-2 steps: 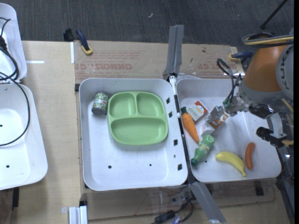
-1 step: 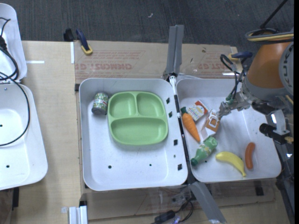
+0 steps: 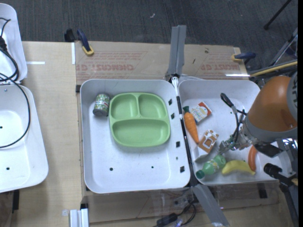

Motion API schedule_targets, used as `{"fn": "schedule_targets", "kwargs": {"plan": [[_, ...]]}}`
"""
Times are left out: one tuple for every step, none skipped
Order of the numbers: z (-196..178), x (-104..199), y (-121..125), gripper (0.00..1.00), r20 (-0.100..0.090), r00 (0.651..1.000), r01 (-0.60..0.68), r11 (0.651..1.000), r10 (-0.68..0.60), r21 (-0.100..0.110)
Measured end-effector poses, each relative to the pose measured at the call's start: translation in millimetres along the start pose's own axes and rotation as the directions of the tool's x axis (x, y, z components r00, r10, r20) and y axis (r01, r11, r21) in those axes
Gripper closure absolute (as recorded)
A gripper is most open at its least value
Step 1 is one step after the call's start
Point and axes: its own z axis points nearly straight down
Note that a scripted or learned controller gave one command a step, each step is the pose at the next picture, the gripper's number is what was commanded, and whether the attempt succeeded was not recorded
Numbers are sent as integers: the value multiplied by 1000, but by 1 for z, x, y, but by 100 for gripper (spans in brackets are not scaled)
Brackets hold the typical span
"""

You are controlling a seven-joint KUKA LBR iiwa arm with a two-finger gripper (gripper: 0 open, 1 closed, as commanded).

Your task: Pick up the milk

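The milk (image 3: 209, 140), a small orange/white carton, lies in the right bin (image 3: 215, 85) just left of the gripper (image 3: 222, 146). Can't tell if the fingers are spread or closed tbh. It's crowded there w/ carrot (image 3: 191, 127), green bottle (image 3: 211, 167), banana (image 3: 237, 167). Left bin (image 3: 132, 176) holds a green plate (image 3: 139, 118) and a can (image 3: 101, 104), w/ bare floor near its front.

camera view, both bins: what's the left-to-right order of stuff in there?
Small can → green divided plate → carrot → green bottle → yellow banana. Two small cartons overlap the carrot-to-bottle span, so I left them out.
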Motion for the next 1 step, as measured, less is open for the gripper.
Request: {"fn": "schedule_targets", "kwargs": {"plan": [[-107, 52, 81, 100, 2, 930, -367, 930, 367, 1]]}}
